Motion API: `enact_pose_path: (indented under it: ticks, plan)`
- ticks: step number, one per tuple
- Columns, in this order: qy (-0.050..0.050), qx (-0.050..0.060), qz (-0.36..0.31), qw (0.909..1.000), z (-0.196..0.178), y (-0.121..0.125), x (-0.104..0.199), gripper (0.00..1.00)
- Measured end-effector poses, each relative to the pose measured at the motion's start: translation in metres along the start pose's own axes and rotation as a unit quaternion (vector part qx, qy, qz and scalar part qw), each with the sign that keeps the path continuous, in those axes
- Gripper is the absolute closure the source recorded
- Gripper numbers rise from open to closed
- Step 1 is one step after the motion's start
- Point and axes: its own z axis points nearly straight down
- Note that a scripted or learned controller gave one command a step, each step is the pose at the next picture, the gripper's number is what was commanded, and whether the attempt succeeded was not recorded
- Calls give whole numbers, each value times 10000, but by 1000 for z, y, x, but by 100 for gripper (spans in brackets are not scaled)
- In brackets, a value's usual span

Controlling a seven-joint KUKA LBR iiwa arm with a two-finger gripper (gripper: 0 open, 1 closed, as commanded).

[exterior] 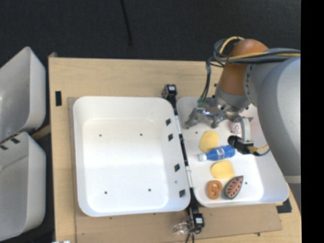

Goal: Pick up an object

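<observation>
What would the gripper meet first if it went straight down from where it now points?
Probably the bare white floor of the right bin, near its top-left corner. The gripper sits above the round yellow object, though depth is unclear.

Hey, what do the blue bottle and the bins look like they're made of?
Blue bottle: likely clear blue plastic, translucent body, white cap. Right bin and left bin: probably moulded white plastic, smooth with rounded corners; the finish looks matte, though it's hard to tell.

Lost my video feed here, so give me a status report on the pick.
Hand low at the right bin's far end, nothing seen in it. Yellow piece and blue bottle lie nearest. Nothing blocking.
</observation>
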Motion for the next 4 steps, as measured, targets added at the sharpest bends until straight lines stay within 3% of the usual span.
enact_pose_path:
  ticks: [1, 2, 3, 4]
  plan:
    - [-11, -43, 1, 10000, -14, 1, -2, 100]
    - [2, -58, -6, 10000, -214, 31, 23, 100]
    - [19, -12, -18, 10000, -298, 34, 73, 100]
    - [7, -32, -4, 10000, -425, 34, 66, 100]
